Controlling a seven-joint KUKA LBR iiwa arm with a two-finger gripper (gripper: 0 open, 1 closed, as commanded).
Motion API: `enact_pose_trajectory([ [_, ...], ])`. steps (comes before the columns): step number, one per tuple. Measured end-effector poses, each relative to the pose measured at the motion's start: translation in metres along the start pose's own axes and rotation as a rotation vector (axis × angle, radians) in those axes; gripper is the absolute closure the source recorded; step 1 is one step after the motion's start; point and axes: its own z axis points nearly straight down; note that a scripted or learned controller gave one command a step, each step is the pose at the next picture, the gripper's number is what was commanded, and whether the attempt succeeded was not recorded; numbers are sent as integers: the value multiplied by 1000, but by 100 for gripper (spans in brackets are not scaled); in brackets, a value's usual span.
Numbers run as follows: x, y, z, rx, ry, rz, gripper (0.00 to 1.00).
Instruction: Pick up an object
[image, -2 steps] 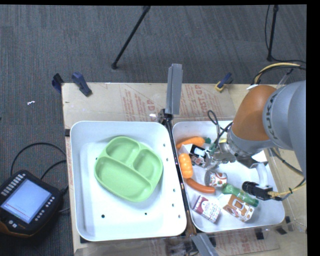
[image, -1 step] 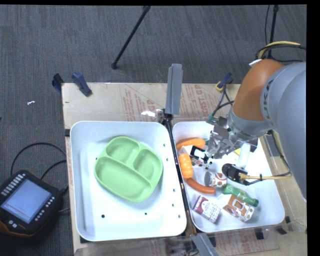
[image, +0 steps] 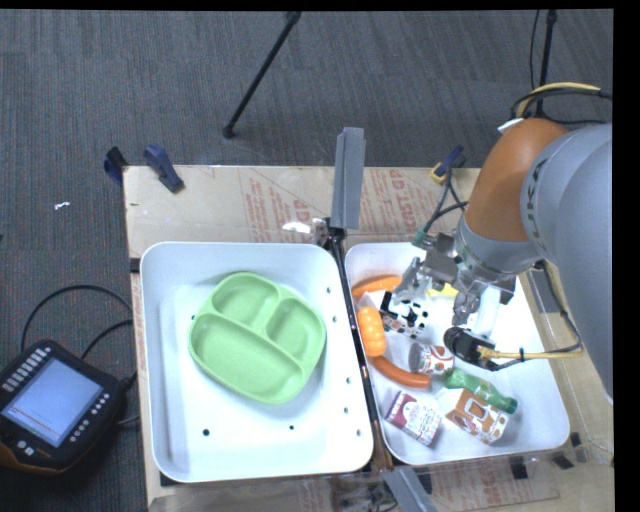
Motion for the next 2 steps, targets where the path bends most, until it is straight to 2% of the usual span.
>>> enact_pose_trajectory([
  [1,-7,-27,0,0,1,-341,0],
  [2,-34,-4,94,3,1,-271,0],
])
